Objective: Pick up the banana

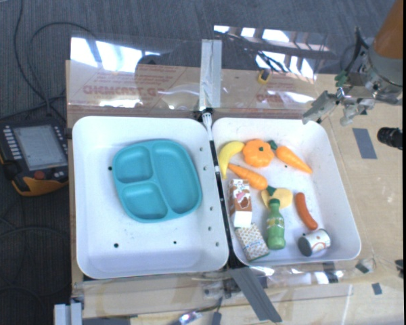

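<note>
The grey two-finger gripper (330,105) hangs over the upper right corner of the right white plastic bin (340,181), its jaws spread apart with nothing between them. The curved yellow banana (228,156) lies well apart from the jaws, down and to their left, at the bin's upper left beside the divider. Between banana and jaws sit a round orange fruit (258,152) and a long orange carrot (294,158); a second carrot (247,175) lies just below the banana. Farther left of the jaws, a teal three-compartment plate (155,179) rests in the left white bin (98,235) on the tabletop (372,202).
</note>
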Controlling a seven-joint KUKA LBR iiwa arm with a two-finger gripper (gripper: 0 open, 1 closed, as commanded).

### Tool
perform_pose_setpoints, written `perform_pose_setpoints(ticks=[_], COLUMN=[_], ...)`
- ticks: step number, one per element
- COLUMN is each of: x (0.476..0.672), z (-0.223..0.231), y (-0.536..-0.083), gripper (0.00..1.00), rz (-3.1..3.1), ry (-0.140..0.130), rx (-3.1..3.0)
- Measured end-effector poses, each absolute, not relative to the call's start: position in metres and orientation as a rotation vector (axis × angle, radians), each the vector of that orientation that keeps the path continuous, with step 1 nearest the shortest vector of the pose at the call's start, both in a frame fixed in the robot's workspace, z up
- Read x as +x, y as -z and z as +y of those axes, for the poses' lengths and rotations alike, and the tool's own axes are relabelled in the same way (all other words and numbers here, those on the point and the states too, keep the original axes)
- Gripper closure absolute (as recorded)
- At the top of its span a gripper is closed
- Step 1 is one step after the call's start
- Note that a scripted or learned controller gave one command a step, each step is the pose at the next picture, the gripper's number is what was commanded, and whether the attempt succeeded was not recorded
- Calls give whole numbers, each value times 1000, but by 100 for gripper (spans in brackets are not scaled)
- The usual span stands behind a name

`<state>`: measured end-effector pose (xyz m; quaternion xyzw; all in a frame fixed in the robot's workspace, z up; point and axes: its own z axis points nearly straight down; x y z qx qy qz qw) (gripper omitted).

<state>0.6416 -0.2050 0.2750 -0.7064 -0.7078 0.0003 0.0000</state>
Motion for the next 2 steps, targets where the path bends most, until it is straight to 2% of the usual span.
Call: perform_pose_setpoints(ticks=[1, 2], x=[631, 632], z=[-220, -218], y=[-428, -437], gripper=[0, 100], rz=[-1344, -1347], ry=[-4, -11], rx=[-2843, -2843])
